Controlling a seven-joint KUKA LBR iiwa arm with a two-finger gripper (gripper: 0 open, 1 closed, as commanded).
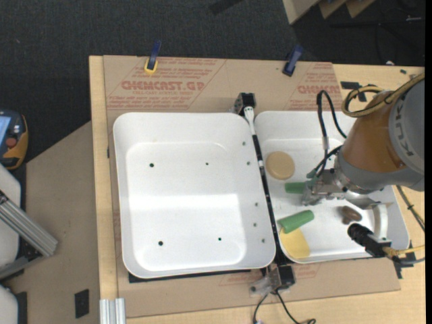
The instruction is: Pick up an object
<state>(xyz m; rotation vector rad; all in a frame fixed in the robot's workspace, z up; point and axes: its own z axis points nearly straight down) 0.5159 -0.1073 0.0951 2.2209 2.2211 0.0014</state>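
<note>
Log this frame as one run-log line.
arm: over right bin | gripper: low by green piece | grasp: unconfirmed | nearby: tan disc, green cylinder, yellow block

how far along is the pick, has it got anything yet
Early stage. Done: the arm has reached into the right bin and its gripper is down among the objects. In hand: nothing visibly held; the gripper sits by a green object. Whether it grips it cannot be told. Left: grasping and lifting. The tan disc, green cylinder, yellow piece and brown piece lie on the bin floor.
</note>
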